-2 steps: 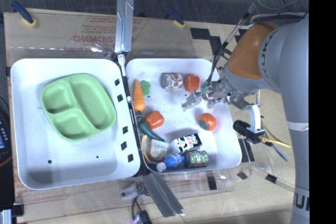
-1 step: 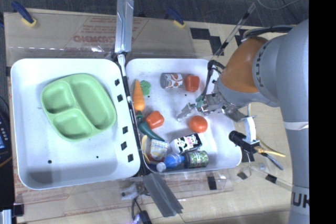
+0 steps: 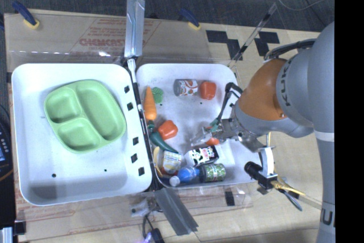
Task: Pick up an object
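The right bin [image 3: 187, 74] holds several small objects. A silver and red can [image 3: 185, 87] lies on its side beside an orange-red block [image 3: 207, 90] at the back. A carrot [image 3: 149, 104] and a red pepper [image 3: 168, 130] lie along the left wall. At the front are a black and white carton [image 3: 203, 154], a green can [image 3: 213, 172], a blue bottle [image 3: 189, 174] and a jar [image 3: 170, 162]. My gripper [image 3: 208, 136] hangs low over the bin's middle right, just above the carton, with a small orange bit at its tip.
The left bin [image 3: 34, 168] holds a green divided plate [image 3: 85, 115]. A metal divider [image 3: 134, 31] runs between the bins. My arm's orange band [image 3: 263, 97] and grey wrist cover the right bin's right wall. Cables [image 3: 256, 31] trail at the back right.
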Motion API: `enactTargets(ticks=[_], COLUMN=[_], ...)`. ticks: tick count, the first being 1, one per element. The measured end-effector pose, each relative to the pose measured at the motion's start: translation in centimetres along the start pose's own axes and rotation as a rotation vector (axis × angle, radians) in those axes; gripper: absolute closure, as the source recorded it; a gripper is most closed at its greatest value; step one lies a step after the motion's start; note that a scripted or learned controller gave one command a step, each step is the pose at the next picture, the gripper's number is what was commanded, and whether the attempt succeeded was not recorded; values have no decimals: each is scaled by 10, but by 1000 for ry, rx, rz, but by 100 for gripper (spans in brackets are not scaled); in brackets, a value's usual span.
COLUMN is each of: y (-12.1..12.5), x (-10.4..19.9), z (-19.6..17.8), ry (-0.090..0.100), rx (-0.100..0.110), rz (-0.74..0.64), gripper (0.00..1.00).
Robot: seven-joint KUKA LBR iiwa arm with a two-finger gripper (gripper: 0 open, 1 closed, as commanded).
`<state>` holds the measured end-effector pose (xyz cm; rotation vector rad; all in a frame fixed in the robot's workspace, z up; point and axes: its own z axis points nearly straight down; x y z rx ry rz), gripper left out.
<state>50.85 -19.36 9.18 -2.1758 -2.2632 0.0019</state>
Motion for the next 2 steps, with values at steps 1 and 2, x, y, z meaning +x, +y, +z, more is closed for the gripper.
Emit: enactTargets(ticks=[1,2], y=[1,61], x=[0,16], z=[-10,-116], ry=[-1,0], rx=[0,-2], rz=[-7,119], gripper=[100,100])
